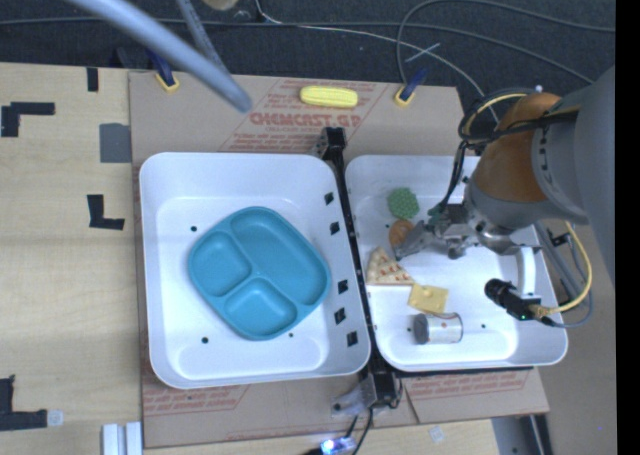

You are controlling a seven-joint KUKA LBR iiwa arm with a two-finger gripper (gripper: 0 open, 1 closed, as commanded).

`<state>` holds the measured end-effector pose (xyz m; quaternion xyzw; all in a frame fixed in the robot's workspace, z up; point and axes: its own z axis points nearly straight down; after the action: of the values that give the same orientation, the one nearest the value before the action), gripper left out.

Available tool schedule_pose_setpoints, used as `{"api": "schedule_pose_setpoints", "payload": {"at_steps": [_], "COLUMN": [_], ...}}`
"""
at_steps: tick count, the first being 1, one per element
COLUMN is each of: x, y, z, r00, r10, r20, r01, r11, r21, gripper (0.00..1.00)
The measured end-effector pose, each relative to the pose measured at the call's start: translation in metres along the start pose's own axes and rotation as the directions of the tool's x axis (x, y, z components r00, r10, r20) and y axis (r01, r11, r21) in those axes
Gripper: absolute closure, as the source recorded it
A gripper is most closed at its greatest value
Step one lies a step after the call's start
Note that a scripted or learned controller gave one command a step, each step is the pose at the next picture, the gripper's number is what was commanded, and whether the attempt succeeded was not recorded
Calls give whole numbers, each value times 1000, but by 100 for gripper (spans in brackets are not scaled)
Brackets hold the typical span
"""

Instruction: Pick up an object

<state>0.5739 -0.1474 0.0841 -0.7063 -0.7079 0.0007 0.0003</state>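
Observation:
The right bin (540, 343) holds several small items: a green leafy piece (403, 202), a brown rounded piece (399, 233), a tan waffle-like wedge (384, 266), a yellow square slice (428, 297) and a grey can lying on its side (438, 328). My gripper (426, 234) is low in this bin, pointing left, with its tip right beside the brown piece. The wrist's dark parts hide how the tip meets the brown piece. The orange-banded wrist (510, 168) rises behind it.
The left bin (165, 203) carries a blue divided tray (258, 271). A yellow corn cob (328, 96) lies on the cardboard behind the bins. A black clip strip (345, 243) runs between the bins. Cables loop at the right edge (575, 283).

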Motion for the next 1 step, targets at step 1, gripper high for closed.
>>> {"api": "schedule_pose_setpoints", "payload": {"at_steps": [1], "x": [-1], "y": [1], "z": [-12], "r00": [1000], "r10": [0], "r20": [2], "r01": [0], "r11": [1000], "r21": [-4], "gripper": [100]}}
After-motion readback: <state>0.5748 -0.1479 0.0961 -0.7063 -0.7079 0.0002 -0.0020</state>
